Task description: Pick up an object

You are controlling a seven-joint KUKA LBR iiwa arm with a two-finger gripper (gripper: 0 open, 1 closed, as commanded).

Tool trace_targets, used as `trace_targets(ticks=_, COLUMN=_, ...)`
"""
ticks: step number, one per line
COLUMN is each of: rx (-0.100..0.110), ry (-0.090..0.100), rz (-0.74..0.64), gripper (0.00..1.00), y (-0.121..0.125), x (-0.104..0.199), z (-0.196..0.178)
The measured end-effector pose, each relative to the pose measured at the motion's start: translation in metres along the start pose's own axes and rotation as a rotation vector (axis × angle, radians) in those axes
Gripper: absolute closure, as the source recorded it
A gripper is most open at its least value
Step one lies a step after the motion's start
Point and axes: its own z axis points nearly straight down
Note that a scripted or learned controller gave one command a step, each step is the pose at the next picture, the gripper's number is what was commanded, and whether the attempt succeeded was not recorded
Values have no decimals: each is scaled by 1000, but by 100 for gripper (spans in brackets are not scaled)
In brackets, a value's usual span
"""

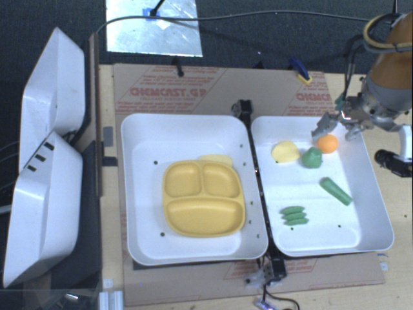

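Observation:
The right bin [368,234] holds an orange ball [328,144], a green round piece [312,158], a pale yellow lump [284,152], a green cucumber-like stick [336,191] and green pea pods [294,215]. My gripper [337,132] hangs over the bin's far right part, open, its two fingers spread to either side just beyond the orange ball. Nothing is between the fingers. The ball rests on the bin floor, touching the green round piece.
The left bin [145,173] carries a yellow divided plate [203,197] with a pale yellow item [216,159] behind it. A black clamp [243,107] sits between the bins at the far rim. Cables run across the dark floor behind the bench.

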Motion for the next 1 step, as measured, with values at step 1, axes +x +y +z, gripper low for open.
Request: trace_targets(ticks=1, rx=-10, ry=-2, rz=-56, gripper=0, y=36, x=15, z=-126)
